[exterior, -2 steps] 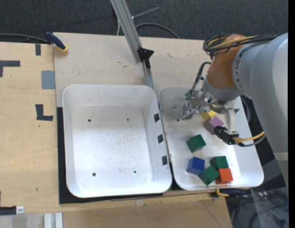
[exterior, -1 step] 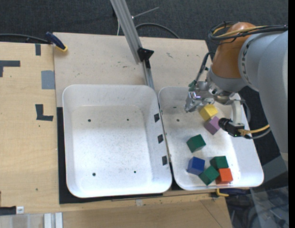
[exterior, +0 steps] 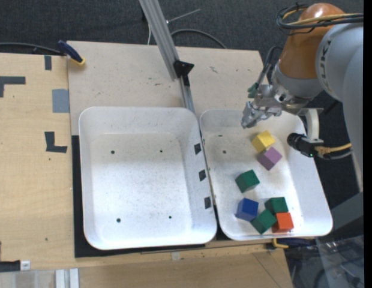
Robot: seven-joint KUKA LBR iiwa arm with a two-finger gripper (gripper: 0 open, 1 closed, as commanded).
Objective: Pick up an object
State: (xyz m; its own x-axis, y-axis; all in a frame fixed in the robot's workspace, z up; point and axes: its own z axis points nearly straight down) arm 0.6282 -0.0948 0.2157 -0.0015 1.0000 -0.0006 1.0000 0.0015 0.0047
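Gripper [exterior: 251, 120] is hovering beside the yellow cube [exterior: 263, 140], likely light and rigid, best pinched across flat faces.

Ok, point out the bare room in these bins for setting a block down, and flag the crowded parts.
The left bin offers its whole floor. In the right bin, bare floor runs down its left wall, beside the green cube. Crowded: the near right corner, where the blue cube, two green blocks and the orange cube cluster. The gripper hangs by the yellow cube and purple cube.
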